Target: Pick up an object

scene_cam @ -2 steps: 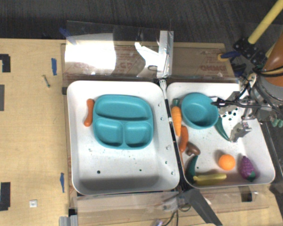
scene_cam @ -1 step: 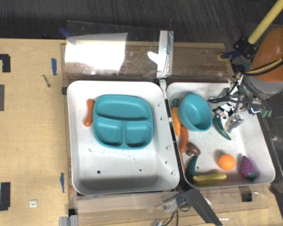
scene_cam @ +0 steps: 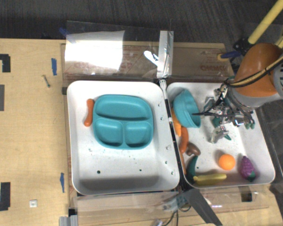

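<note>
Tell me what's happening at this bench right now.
A grey robot arm with an orange band reaches in from the right, its gripper low over the right bin. That bin holds a teal bowl, an orange, a purple grape bunch, a banana and a few other toy foods. The left bin holds a teal divided plate with an orange hot dog beside it. Nothing is visibly held between the fingers.

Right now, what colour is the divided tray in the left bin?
Teal, a blue-green; the divided tray shows best in the camera view.
</note>
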`<state>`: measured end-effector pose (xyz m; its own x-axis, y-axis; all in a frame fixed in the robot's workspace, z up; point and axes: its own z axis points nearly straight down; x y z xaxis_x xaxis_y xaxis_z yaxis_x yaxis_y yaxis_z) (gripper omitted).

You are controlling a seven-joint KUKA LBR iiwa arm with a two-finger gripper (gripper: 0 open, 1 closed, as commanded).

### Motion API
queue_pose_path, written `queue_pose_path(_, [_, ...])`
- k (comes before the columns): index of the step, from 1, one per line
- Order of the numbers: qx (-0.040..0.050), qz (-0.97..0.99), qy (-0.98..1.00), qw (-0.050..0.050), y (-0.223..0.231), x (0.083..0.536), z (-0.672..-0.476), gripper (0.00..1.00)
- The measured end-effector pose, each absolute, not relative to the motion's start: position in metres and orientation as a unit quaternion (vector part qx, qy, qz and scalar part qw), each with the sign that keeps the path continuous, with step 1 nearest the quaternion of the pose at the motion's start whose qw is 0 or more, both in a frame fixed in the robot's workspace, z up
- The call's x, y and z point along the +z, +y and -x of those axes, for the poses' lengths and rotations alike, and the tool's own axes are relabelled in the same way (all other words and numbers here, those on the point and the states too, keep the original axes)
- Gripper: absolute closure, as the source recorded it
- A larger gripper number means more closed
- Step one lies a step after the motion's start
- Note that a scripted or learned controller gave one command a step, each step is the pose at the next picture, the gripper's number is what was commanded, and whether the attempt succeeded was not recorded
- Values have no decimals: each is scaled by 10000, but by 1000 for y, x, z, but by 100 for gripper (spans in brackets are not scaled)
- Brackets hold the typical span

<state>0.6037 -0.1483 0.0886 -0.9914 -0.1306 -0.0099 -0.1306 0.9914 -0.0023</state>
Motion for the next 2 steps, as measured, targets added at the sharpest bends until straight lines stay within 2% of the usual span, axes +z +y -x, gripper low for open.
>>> queue_pose_path(1, [-19,883,9961,53,-201,88,-601,0])
queue_pose_path(2, [-35,903,9958,130,-198,103,-606,100])
